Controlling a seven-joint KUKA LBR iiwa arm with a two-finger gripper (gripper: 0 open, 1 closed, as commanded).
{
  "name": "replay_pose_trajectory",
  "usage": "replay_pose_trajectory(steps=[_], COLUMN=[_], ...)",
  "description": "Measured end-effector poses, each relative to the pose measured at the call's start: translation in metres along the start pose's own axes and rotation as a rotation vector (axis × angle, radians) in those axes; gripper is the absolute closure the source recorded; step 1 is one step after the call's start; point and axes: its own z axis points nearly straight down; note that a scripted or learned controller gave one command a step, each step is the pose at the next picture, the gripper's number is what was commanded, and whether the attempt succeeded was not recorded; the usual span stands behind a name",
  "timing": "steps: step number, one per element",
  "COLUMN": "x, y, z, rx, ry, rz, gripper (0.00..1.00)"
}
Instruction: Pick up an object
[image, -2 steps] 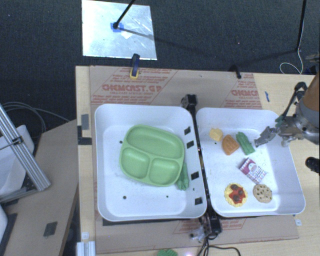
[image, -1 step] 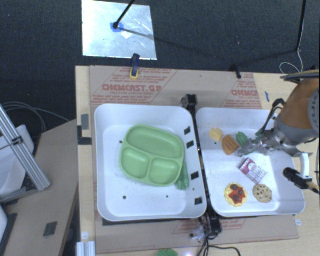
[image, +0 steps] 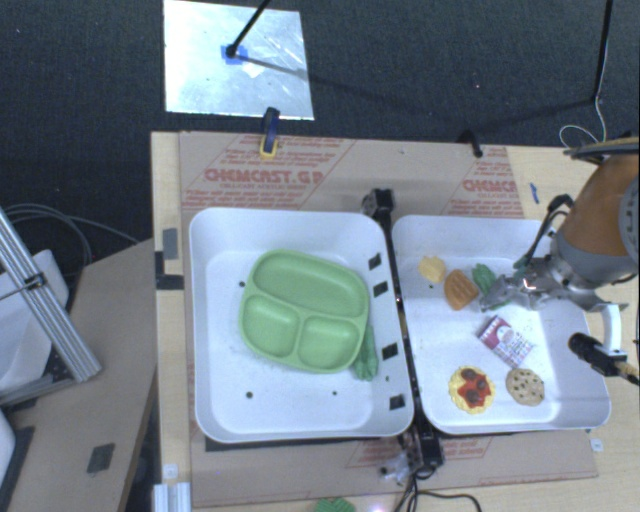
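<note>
The right bin (image: 575, 405) holds several small toy foods. A yellow piece (image: 432, 268), an orange waffle-like piece (image: 461, 289) and a green piece (image: 484, 273) lie close together at its upper left. Lower down are a red and white packet (image: 505, 341), a small pizza (image: 471, 389) and a cookie (image: 525, 385). My gripper (image: 497, 293) reaches in from the right, low over the bin, with its tip just right of the waffle piece and below the green piece. I see nothing held in it.
The left bin (image: 220, 400) carries a green divided plate (image: 303, 310), with a green scrap (image: 366, 357) at its lower right edge. The bins' inner walls meet at a black-clipped divider (image: 392, 300). The orange-banded arm (image: 605, 225) hangs over the right bin's right side.
</note>
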Motion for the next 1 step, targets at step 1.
replay_pose_trajectory(steps=[1], x=[0.0091], y=[-0.0412], z=[0.0002], rx=[0.004], ry=[0.002], rz=[0.0], gripper=[0.0])
